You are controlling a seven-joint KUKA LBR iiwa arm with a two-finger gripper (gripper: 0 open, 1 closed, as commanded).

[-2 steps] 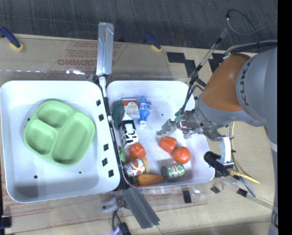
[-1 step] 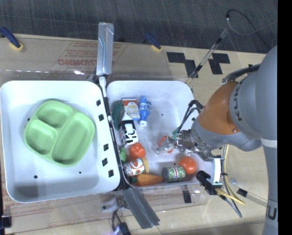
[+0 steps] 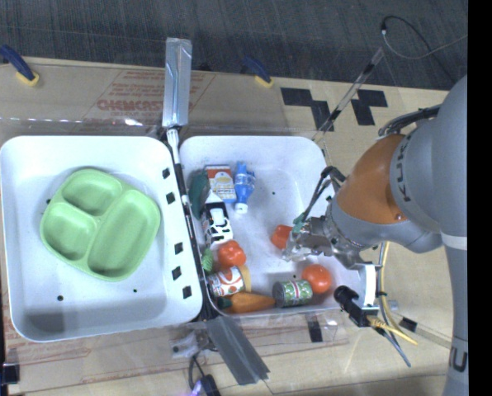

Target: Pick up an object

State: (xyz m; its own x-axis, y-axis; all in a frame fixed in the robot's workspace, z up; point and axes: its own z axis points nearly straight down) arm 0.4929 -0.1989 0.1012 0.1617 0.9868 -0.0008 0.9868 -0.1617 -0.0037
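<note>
My gripper [image 3: 300, 239] hangs low over the right bin [image 3: 267, 151], in its right half. A small orange-red object [image 3: 280, 236] lies just to its left, touching or nearly touching it. A red tomato-like ball [image 3: 316, 277] sits just below the gripper, with a green can [image 3: 292, 292] lying beside it. Along the bin's left side lie a red and white carton [image 3: 221, 184], a blue bottle [image 3: 243, 186], a black and white item [image 3: 217, 224], an orange ball [image 3: 232, 254] and a carrot [image 3: 247, 303].
The left bin [image 3: 23, 172] holds a green divided plate [image 3: 101, 223]. A metal divider [image 3: 177, 89] runs between the bins. My grey arm with its orange band [image 3: 376, 190] covers the right bin's right rim. Cables [image 3: 388, 316] hang near the bin's front right corner.
</note>
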